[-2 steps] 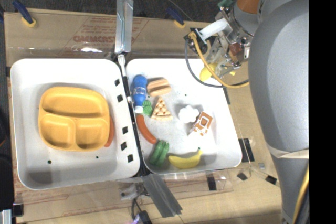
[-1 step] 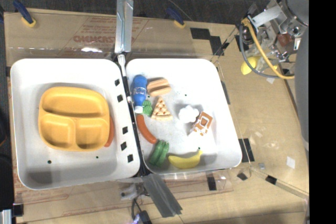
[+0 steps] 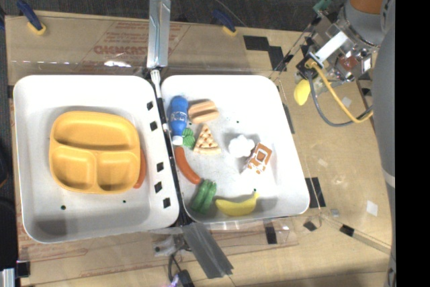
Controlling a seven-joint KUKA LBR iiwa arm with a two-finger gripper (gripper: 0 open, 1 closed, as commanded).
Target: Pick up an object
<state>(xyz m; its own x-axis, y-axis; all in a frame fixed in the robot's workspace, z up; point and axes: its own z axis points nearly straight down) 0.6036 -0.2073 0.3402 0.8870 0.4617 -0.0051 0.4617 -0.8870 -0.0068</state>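
My gripper (image 3: 304, 80) hangs off the right bin's upper right corner, above the bench, with the grey arm (image 3: 366, 3) rising behind it. A small yellow toy (image 3: 302, 93) sits between its dark fingertips, so the gripper is shut on it. The right bin (image 3: 285, 165) holds a blue bottle (image 3: 178, 111), a hot dog bun (image 3: 202, 110), a pizza slice (image 3: 206, 140), a white lump (image 3: 240, 144), an orange and white piece (image 3: 259, 158), a red sausage (image 3: 187, 165), a green vegetable (image 3: 203, 195) and a banana (image 3: 236, 205).
In the left bin (image 3: 27, 111) lies a yellow divided tray (image 3: 96, 150). A metal divider (image 3: 158, 30) stands at the back between the bins. A yellow cable (image 3: 336, 119) loops below the wrist over the bench.
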